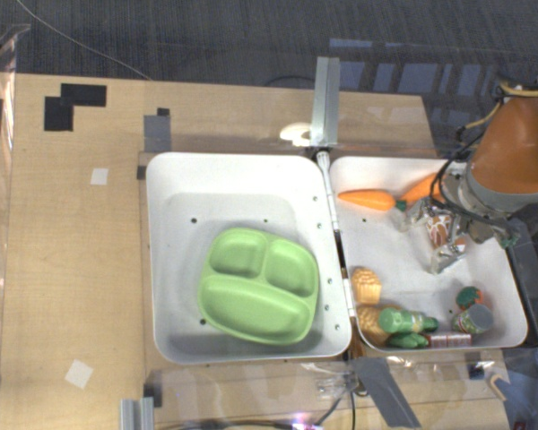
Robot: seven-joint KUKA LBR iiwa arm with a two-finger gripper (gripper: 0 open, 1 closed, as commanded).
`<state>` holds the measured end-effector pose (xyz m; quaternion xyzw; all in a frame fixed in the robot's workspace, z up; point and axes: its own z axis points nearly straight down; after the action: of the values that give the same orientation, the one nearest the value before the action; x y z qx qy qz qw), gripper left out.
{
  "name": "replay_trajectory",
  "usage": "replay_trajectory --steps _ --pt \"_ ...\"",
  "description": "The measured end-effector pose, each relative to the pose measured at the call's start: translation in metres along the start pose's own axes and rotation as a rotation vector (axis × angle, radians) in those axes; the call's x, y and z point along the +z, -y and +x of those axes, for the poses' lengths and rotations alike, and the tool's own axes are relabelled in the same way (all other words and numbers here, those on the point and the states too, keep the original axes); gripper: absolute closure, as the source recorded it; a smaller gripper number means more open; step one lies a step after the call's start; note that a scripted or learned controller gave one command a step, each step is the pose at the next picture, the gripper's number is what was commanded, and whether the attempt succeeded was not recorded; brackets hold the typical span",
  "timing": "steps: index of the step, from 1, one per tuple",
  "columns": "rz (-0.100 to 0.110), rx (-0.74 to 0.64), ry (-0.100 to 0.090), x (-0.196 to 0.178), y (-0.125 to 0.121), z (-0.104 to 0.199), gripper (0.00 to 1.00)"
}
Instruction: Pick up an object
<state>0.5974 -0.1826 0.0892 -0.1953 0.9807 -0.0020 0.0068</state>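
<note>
My gripper (445, 240) hangs low in the right bin (511, 267), near its middle right, under the orange band of the arm (518, 146). A small reddish-brown thing (439, 231) shows right at the gripper; I cannot tell whether it is held. An orange carrot (368, 200) lies at the bin's back left, and a second orange piece (423, 188) sits beside it, partly under the arm. Two yellow corn-like pieces (367, 285) lie at the front left, a green bottle (405, 321) lies along the front, and a small can (475, 317) stands at the front right.
The left bin (175, 240) holds a green divided plate (260, 285). A metal divider (334, 231) separates the two bins. A thin pinkish stick (450, 339) lies by the right bin's front wall, and a red and green piece (468, 296) sits behind the can.
</note>
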Motion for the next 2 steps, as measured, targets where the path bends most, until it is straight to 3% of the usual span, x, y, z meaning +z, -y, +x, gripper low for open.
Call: replay_trajectory --steps 2 --pt "0.003 0.229 0.003 -0.002 -0.027 0.052 0.0"
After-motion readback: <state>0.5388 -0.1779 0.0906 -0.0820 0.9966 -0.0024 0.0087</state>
